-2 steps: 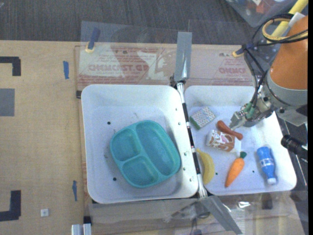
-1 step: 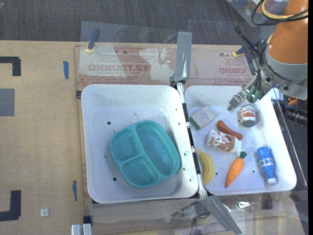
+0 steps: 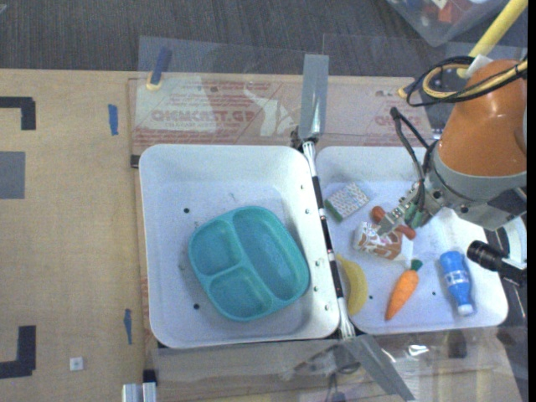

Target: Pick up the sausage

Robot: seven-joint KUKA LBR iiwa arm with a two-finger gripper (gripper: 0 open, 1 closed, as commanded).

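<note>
The sausage (image 3: 385,219) is a small reddish-brown piece lying in the middle of the right bin (image 3: 490,312). My gripper (image 3: 409,213) hangs over the sausage's right part and hides some of it. The orange band of the arm (image 3: 486,132) looms above the bin's right side. Whether the sausage is touched or gripped cannot be made out from this angle.
Around the sausage lie a checkered packet (image 3: 347,199), a printed snack wrapper (image 3: 377,242), a carrot (image 3: 403,291), a banana (image 3: 357,285) by the left wall and a blue bottle (image 3: 456,282). The left bin (image 3: 167,182) holds a teal divided plate (image 3: 248,262).
</note>
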